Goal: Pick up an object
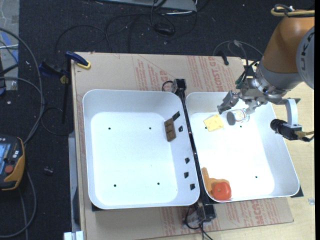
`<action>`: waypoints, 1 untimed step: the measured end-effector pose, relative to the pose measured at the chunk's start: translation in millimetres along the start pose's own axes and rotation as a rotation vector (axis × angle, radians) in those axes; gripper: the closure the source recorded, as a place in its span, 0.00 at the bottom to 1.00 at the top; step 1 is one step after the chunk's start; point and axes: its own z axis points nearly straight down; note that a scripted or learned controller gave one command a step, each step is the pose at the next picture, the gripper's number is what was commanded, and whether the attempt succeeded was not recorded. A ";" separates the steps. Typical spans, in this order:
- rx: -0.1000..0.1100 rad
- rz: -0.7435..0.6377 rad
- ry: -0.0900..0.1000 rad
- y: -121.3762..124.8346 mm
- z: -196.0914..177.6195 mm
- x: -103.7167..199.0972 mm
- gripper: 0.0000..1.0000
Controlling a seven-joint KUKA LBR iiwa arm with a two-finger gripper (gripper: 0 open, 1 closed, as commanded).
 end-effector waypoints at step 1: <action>-0.004 0.032 -0.001 13.7 -41.6 -8.6 0.00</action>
